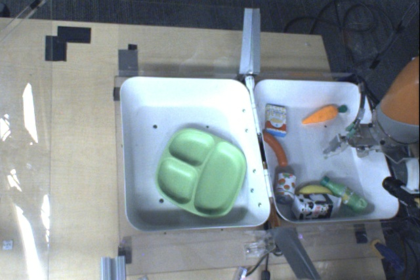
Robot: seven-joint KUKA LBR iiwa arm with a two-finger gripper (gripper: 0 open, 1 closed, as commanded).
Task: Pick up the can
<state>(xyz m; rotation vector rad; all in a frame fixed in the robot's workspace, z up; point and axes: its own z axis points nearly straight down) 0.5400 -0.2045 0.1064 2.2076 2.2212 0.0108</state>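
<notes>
Small brown-labelled cylindrical can (284,183) — lower left of right white bin (341,160), long axis roughly upright — lies down-left of two-finger gripper (341,144); finger state cannot be told.

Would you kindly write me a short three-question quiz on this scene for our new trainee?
1. True or false: the green plate lies in the left bin.
2. Which lies nearest the right bin's far edge?
A. the can
B. the carrot
C. the banana
3. Fill in: the gripper is over the ____ bin.

Key: 1 true; 2 B; 3 right.
</notes>
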